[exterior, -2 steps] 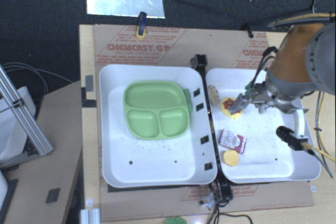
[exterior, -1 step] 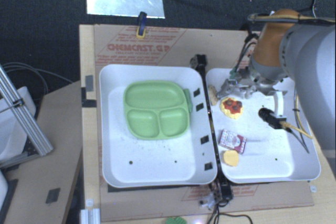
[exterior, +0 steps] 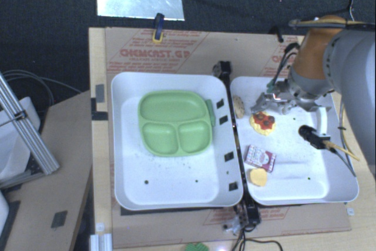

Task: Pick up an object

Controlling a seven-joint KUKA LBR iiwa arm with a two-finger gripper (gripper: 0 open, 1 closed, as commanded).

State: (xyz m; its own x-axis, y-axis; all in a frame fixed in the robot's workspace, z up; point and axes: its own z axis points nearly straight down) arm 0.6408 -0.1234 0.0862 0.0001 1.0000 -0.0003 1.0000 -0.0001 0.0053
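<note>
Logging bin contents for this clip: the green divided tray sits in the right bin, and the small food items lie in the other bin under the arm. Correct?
Not quite. The camera view shows the green divided tray in the left bin. The small food items lie in the right bin, under the arm.

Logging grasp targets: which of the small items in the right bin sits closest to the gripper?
The yellow-and-red toy, just below the gripper. The pink packet and yellow piece lie farther toward the bin's near edge.

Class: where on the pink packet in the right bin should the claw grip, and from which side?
Probably from straight above, closing across the shorter sides of the pink packet: it lies flat, and bare bin floor on its right leaves room for fingers.
</note>
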